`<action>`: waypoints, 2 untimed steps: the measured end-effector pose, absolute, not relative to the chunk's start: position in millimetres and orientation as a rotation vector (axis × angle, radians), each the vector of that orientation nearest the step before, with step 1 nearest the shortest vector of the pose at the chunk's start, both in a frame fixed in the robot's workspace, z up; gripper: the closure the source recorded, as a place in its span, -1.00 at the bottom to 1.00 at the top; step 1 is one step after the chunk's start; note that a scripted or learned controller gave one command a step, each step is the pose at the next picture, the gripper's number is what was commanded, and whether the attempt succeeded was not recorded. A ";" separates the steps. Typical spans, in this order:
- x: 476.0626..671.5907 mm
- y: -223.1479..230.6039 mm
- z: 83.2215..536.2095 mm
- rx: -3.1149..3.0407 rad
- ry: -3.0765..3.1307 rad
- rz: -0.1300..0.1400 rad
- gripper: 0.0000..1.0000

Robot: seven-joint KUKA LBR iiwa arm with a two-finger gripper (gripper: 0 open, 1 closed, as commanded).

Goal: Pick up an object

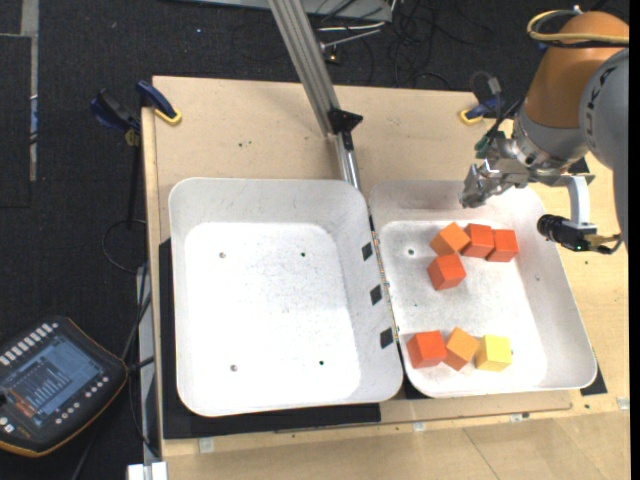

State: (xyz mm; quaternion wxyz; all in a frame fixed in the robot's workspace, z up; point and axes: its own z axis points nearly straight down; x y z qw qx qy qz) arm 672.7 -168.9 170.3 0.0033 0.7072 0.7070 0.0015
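Note:
Several small blocks lie in the right bin [560, 308]. An orange block [451, 238], a red-orange block [479, 240] and another red-orange block [503, 245] form a row near the back, with a red-orange block [446, 270] just in front of them. Near the front sit a red-orange block [427, 348], an orange block [462, 347] and a yellow block [495, 352]. My gripper [477, 189] hangs above the bin's back rim, behind the back row, with nothing seen in it.
The left bin [200, 228] sits beside the right one, joined by black clips. A slanted metal pole [310, 68] crosses the bench's back. Clamps mark the bench's back corners. A teach pendant [50, 378] lies off the bench at lower left.

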 end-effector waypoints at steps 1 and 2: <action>670.7 -169.1 214.4 2.217 2.217 0.005 1.00; 672.1 -169.2 253.5 2.215 2.219 0.005 1.00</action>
